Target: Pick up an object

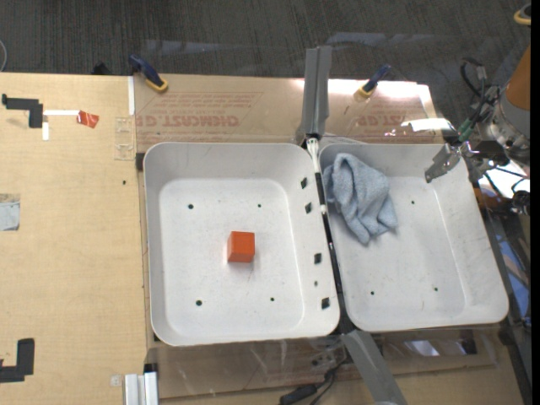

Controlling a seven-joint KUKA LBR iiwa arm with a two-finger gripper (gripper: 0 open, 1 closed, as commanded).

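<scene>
- The gripper (439,169) hangs at the upper right rim of the right bin (472,302), at about two o'clock from that bin's middle, with nothing between its tips.
- Whether the gripper is spread or closed cannot be told; it is small and dark against the bin's edge.
- A grey-blue cloth (361,197) lies crumpled in the right bin's upper left part, close beside the divider between the bins.
- From the gripper the cloth lies toward nine o'clock, slightly lower, and near; this is the closer of the two candidates.
- The cloth's long axis runs roughly from eleven o'clock to five o'clock, its bulk at the upper end and a thinner tail trailing toward five.
- An orange-red block (241,246) sits on the floor of the left bin (169,302), a little below its middle, well apart from the gripper, toward eight o'clock.
- Judged from this, no pick has begun; a short move toward nine o'clock and down would reach the cloth's bunched upper folds.
</scene>
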